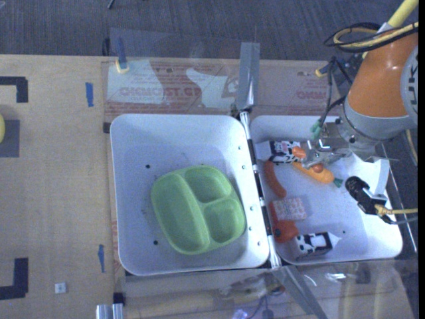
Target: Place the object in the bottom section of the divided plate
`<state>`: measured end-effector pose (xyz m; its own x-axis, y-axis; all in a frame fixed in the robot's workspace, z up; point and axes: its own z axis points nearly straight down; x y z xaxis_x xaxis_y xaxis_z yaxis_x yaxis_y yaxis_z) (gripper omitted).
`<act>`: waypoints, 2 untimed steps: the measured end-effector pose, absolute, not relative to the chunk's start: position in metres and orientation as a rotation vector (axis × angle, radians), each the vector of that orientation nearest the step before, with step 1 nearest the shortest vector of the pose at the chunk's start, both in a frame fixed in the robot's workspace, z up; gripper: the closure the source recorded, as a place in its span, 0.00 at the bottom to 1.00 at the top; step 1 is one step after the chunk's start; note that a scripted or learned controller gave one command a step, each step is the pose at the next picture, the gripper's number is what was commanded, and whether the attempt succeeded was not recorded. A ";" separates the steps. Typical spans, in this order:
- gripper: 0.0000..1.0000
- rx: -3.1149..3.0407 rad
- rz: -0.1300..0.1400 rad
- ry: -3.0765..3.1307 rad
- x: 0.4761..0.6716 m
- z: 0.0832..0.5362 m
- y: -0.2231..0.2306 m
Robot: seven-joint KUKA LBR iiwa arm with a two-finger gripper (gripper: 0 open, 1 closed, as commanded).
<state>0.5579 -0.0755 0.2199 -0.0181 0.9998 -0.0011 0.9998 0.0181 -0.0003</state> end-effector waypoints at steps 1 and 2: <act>1.00 2.020 0.001 2.402 0.593 0.307 -0.025; 1.00 1.927 -0.001 2.483 0.494 0.235 0.041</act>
<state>0.4935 0.0413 0.2353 -0.2482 0.9687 0.0006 0.9687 0.2482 -0.0014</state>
